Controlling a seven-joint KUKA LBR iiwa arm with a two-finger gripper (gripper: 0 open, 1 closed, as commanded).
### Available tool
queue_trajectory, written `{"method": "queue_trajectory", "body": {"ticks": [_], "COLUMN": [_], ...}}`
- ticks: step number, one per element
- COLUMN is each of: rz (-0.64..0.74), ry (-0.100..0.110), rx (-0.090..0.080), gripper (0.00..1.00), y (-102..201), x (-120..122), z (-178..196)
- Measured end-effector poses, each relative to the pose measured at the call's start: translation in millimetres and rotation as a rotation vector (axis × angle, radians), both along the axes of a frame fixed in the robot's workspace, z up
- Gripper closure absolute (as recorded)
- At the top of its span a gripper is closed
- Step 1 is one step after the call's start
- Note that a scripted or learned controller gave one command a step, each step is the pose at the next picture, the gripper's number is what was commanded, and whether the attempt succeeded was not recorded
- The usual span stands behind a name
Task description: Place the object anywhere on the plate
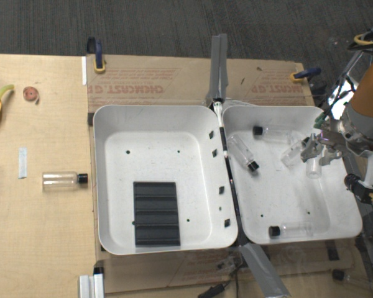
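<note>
Nearest, a dark ridged plate point(155, 213) lies in the left bin point(112, 166). In the right bin point(345, 225), clear vials: one near the front wall point(290, 231), one point(244, 153) mid-bin. At the right, the gripper point(316, 149); its opening can't be made out.

The cardboard sheet point(193, 82) behind the bins bears upside-down red print, seemingly "CHEMCAST GP".
</note>
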State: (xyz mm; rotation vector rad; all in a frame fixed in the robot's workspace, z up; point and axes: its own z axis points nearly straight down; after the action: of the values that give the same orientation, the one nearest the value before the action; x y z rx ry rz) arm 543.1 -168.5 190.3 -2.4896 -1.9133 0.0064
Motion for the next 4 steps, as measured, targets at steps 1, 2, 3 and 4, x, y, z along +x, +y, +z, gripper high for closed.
{"method": "queue_trajectory", "body": {"ticks": [1, 2, 3, 4], "rz": [0.000, 0.073, 0.226, 0.141], "ry": [0.000, -0.003, -0.003, -0.003], "rx": [0.000, 0.000, 0.000, 0.000], "gripper": [0.00, 0.00, 0.00, 0.00], "y": [0, -21, -38, -46], "x": [0, 57, 116, 100], "z": [0, 39, 45, 186]}}
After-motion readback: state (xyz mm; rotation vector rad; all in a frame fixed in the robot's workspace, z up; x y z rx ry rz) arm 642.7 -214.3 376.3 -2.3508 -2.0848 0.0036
